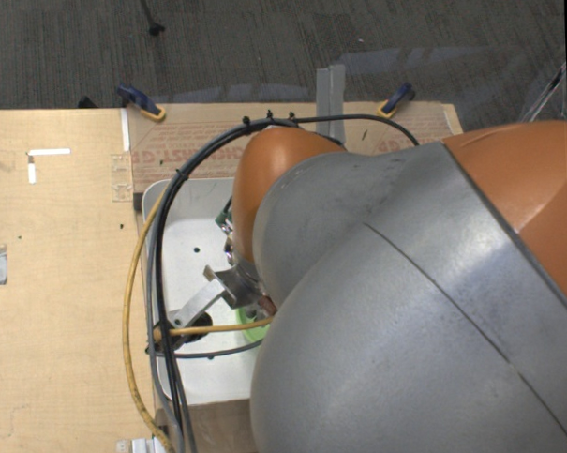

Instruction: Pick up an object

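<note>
The grey and orange arm (399, 291) covers most of the view and reaches down into the white bin (186, 244). My gripper (236, 262) sits low over the bin's middle, almost wholly hidden under the wrist. A light green thing (255, 331) peeks out from under the arm near the bin's front. A small dark green bit (224, 217) shows at the wrist's far side. Whether anything is held is hidden.
Black and yellow cables (141, 302) loop over the bin's left rim. Bare tan bench (56, 278) lies to the left. Cardboard (195, 135) with two clamps (139, 100) (395, 99) runs along the back.
</note>
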Robot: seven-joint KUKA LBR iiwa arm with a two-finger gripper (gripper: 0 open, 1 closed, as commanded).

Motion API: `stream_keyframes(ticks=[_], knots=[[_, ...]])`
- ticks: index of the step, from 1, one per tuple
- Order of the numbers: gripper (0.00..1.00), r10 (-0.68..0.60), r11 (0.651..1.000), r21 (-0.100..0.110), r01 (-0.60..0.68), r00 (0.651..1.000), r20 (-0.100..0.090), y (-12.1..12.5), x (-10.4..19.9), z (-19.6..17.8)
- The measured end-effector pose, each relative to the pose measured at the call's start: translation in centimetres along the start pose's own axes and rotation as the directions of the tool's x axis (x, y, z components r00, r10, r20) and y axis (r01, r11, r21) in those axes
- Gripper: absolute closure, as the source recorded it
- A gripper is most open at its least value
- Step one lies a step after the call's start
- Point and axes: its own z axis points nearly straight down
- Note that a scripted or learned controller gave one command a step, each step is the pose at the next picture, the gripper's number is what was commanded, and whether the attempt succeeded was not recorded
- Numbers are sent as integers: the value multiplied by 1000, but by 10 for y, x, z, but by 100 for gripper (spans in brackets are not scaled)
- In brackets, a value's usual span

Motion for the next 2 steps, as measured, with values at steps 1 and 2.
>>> stream_keyframes(ticks=[1, 2], knots=[[100, -249, 969, 0, 249, 969, 0, 53, -32, -78], [100, 336, 942, 1, -336, 942, -3, 13, -7, -51]])
